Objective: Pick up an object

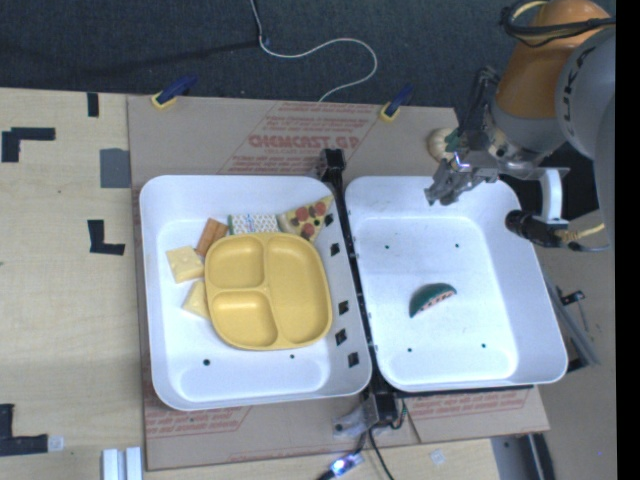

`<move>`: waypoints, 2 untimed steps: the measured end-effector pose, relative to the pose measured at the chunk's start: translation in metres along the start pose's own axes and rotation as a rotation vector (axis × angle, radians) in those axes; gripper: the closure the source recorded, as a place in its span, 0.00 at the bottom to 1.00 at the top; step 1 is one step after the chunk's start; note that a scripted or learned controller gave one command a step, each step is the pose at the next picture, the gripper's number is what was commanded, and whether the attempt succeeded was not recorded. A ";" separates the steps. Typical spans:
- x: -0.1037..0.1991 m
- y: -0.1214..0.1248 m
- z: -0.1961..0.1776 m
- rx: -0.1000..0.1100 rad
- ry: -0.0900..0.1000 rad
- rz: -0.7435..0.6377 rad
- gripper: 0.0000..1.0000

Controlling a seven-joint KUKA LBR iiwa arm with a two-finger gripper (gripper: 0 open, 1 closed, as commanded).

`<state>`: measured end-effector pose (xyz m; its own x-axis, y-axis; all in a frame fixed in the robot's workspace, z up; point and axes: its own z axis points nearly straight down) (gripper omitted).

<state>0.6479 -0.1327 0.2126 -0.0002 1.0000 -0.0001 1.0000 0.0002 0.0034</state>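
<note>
camera view: two shallow white bins sit side by side on a cardboard sheet (300,138) laid over the bench. the left bin (165,368) holds a yellow divided plate (268,290) with three compartments, lying flat near its middle. around the plate's upper and left edge lie small toy food pieces: a pizza slice (308,217) at the upper right, a brown cracker (211,236) and pale yellow cheese pieces (184,265) at the left, partly tucked under the plate rim. the right bin (520,358) holds one object, a watermelon slice (432,299), green-rinded with a red face, lying on the floor right of centre and apart from every wall. the grey arm (560,58), with its orange band, enters from the right. the gripper (441,192) hangs over the far left corner region of the right bin, well apart from the watermelon slice; nothing is seen between its tips, and whether they are parted or closed cannot be told. a white cable (320,48) loops on the dark floor behind.
</note>
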 end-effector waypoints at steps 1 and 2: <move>0.001 0.000 -0.012 0.003 0.001 -0.001 1.00; 0.037 -0.041 -0.017 0.006 0.001 -0.003 1.00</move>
<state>0.6071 -0.0952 0.2295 -0.0032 1.0000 0.0006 1.0000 0.0032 -0.0027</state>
